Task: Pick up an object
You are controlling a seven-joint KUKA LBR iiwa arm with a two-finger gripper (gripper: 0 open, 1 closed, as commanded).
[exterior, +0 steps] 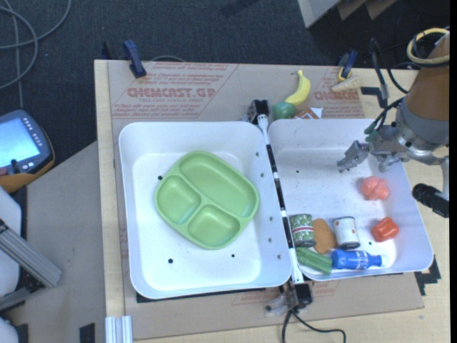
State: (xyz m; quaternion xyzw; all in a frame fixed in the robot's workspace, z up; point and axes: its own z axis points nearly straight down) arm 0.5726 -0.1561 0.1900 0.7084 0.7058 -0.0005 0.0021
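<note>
1. The arm (427,98) entered from the right, and its upper part was cut off by the frame edge, so only the orange band, the grey wrist and the gripper (368,156) could be seen.
2. The gripper hung over the upper part of the right bin (307,138), its two grey fingers spread apart with nothing between them; one fingertip (348,161) pointed down and left toward the bin floor.
3. Whether the fingertips touched the floor of the bin could not be told from this slanted view.
4. Just below and right of the gripper lay a pale pink object (374,187), roundish and blurred, with no clear long axis.
5. Lower right of it sat an orange-red object (385,229), also rounded, near the bin's right wall.
6. Along the near edge lay a crowded group: a green-labelled can (301,230), a tan oblong item (323,236) standing roughly up-down in the view, a grey can (346,231), a green item (313,260) partly tucked beneath the others, and a blue bottle (355,260) lying on its side, long axis left-right, its white cap toward the right.
7. The left bin (143,263) held a green divided plate (207,199), tilted diagonally.
8. Beyond the bins, a banana (300,89) and a green fruit (283,110) rested on the cardboard (186,91).
</note>
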